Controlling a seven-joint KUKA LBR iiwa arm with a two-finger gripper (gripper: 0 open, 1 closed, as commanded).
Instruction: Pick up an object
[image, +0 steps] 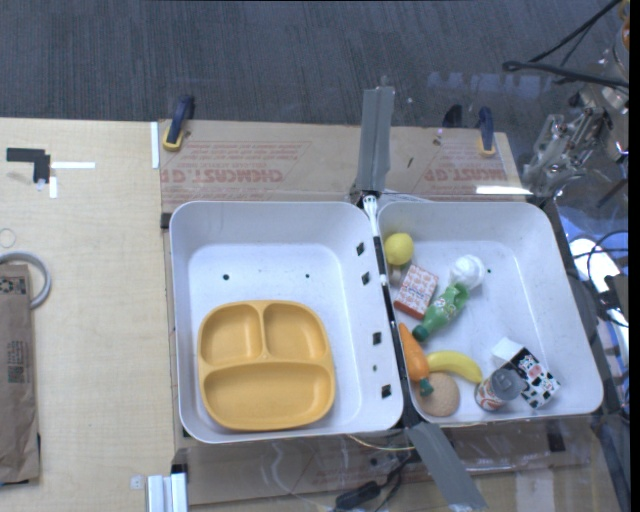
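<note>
The right bin holds several small items. A yellow lemon lies at its far left, with a red and white box just in front of it. A green bottle lies tilted in the middle, and a white round piece sits at its top end. An orange carrot, a banana and a tan round item lie near the front left. A can and a black-and-white carton sit at the front right. My gripper hangs outside the bin, past its far right corner.
The left bin holds a yellow divided plate in its front half. A grey divider bar runs between the bins. Cardboard lies behind them. Cables crowd the right side. A brown paper bag lies at far left.
</note>
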